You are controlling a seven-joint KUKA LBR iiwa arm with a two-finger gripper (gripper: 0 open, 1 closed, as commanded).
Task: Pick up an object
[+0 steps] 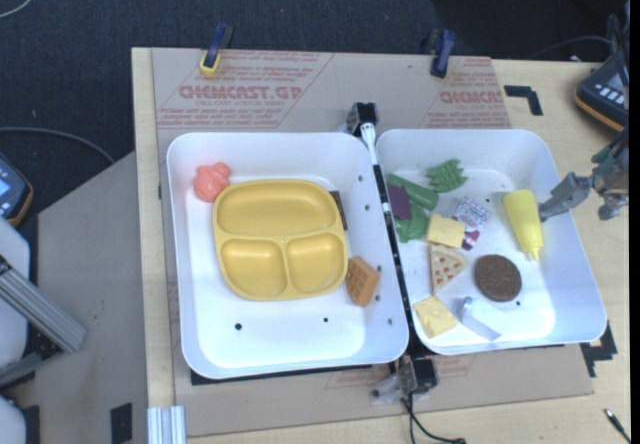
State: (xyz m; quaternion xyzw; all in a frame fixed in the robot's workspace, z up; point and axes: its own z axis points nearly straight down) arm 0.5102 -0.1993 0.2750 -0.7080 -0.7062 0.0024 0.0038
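Note:
The right bin (570,262) holds a yellow mustard bottle (525,222), a brown round cookie (497,277), a pizza slice (444,267), two cheese blocks (446,230) (433,315), green leafy pieces (443,174), a purple piece (398,200) and a shiny wrapper (470,210). My gripper (585,204) hangs over that bin's right rim, just right of the mustard bottle. Its fingers stand apart with nothing between them, and one grey fingertip (556,202) points toward the bottle.
The left bin (190,292) carries a yellow divided plate (280,237), a pink-orange toy (211,181) at its back left and a brown waffle piece (362,281) beside the plate. A grey scrap (476,320) lies at the right bin's front. Clamps (441,50) sit on the board's far edge.

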